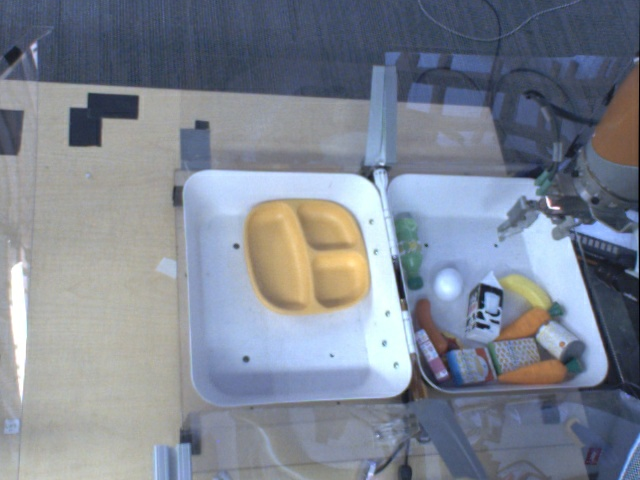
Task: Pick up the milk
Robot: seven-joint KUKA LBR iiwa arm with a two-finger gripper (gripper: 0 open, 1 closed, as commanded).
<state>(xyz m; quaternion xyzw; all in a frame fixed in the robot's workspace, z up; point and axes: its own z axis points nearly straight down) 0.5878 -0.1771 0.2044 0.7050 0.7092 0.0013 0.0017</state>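
The milk (485,311) is a small white carton with black patches, lying tilted in the right bin (470,208) among other toy food near its front. My gripper (538,220) hangs over the bin's far right part, up and to the right of the carton and apart from it. Its fingers are spread open with nothing between them.
Around the milk lie a white ball (447,283), a banana (525,290), two carrots (527,323), a can (558,340), a sausage (430,323) and small boxes (468,366). A green bottle (407,243) rests by the left wall. The left bin (215,298) holds a yellow divided plate (305,255).
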